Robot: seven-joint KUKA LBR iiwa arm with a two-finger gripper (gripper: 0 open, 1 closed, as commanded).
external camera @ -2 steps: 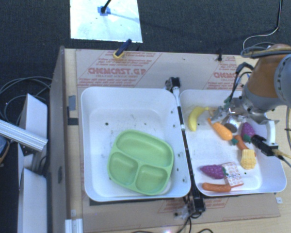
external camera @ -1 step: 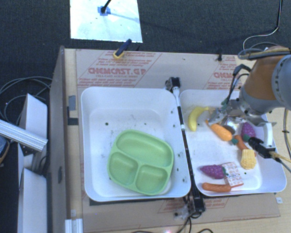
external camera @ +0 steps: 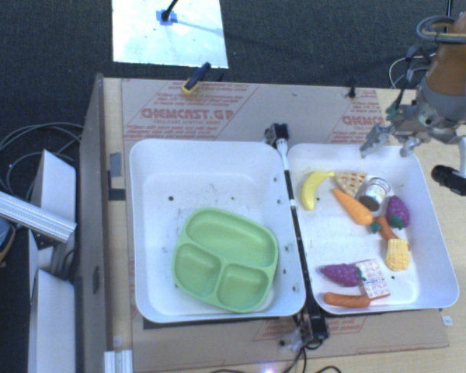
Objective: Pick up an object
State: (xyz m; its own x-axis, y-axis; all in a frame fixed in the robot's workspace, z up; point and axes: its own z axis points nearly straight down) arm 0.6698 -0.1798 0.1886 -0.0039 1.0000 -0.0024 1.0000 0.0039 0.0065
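A: Where's the gripper (external camera: 388, 140)?

B: Above the far edge of the right bin (external camera: 429, 208), jaws apart and holding nothing.

A: Which toy looks easiest?

B: The banana (external camera: 314, 187), lying alone near the bin's left wall, clear of the carrot (external camera: 352, 206) and the small can (external camera: 377, 189). It looks like light, hard plastic, probably smooth and a bit slippery.

A: Grip point?

B: Across the thick middle of its curve, I'd judge; the tapered ends would likely squirt out
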